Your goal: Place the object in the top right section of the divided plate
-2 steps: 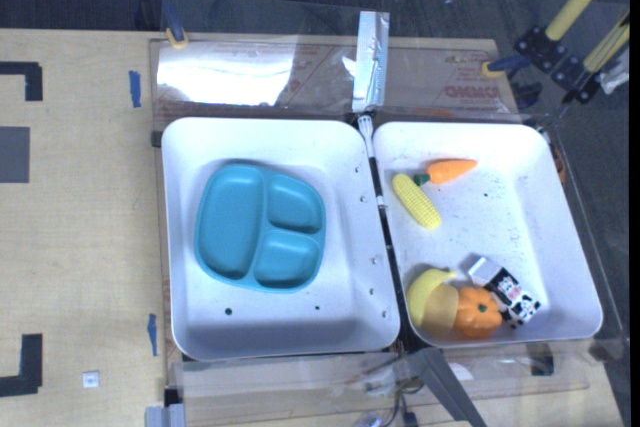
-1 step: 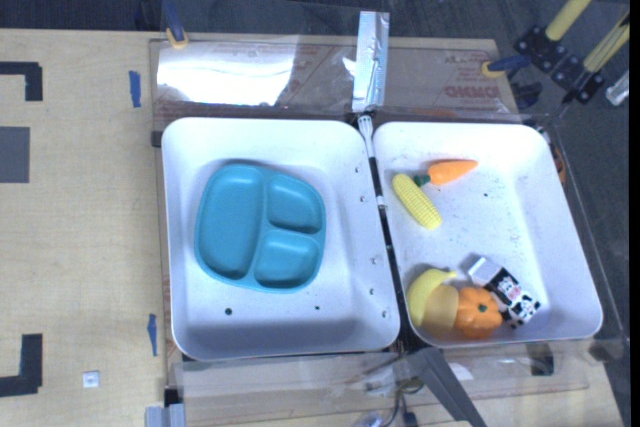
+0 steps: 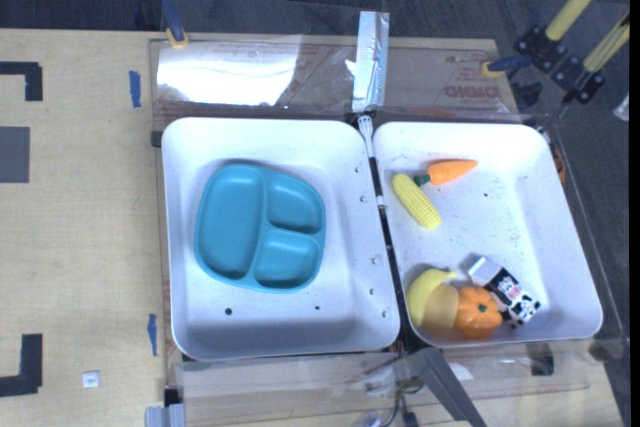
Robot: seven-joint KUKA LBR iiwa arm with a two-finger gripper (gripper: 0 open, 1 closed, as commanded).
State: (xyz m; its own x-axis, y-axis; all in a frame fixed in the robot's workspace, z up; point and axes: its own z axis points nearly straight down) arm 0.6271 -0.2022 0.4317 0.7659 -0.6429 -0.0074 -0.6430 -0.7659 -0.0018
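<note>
A blue divided plate [image 3: 260, 225] lies in the left white bin [image 3: 180, 315], with one long section on its left and two smaller sections on its right; all three are bare. The right white bin [image 3: 565, 215] holds the loose objects. An orange carrot [image 3: 450, 171] and a yellow corn cob [image 3: 416, 201] lie near its far left. At its near edge sit a yellow rounded piece [image 3: 428, 293], an orange fruit [image 3: 476, 310] touching it, and a small black-and-white toy [image 3: 515, 298].
A clear upright panel [image 3: 372, 60] and a shiny sheet [image 3: 240, 70] stand behind the bins. Yellow rods with black clamps [image 3: 565, 45] are at the far right. Wooden bench [image 3: 70, 215] with black marks lies to the left.
</note>
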